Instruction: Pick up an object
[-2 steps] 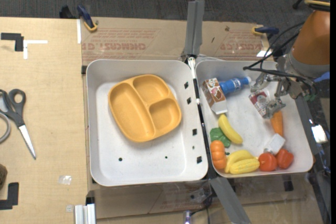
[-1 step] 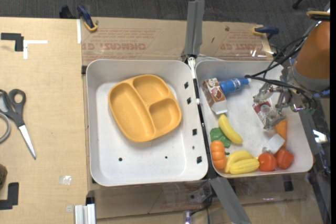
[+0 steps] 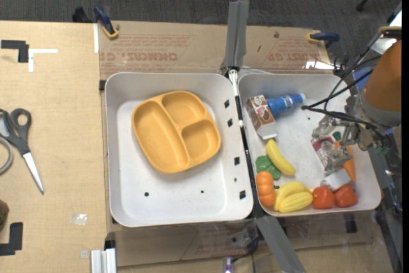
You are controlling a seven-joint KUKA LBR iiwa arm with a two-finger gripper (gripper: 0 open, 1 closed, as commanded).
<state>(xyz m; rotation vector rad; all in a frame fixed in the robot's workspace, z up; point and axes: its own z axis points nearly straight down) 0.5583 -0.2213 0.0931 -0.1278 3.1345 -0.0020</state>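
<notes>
My gripper (image 3: 333,139) hangs low over the right side of the right bin (image 3: 300,83), reaching in from the right. Directly under it lies a red and white packet (image 3: 327,155); whether they touch is unclear. An orange carrot (image 3: 349,169) lies just to the packet's right. Along the bin's front are a red tomato (image 3: 323,197), a red pepper (image 3: 346,195) and a yellow banana bunch (image 3: 294,197). Further left are a single banana (image 3: 280,157), a green pepper (image 3: 267,167) and an orange fruit (image 3: 265,182). A brown carton (image 3: 261,113) and a blue bottle (image 3: 285,102) lie at the back.
The left bin (image 3: 128,201) holds a yellow divided plate (image 3: 177,131). A grey divider post (image 3: 236,35) rises between the bins at the back. Scissors (image 3: 22,144) lie on the wooden bench at the far left. Black cables (image 3: 332,96) trail above the right bin.
</notes>
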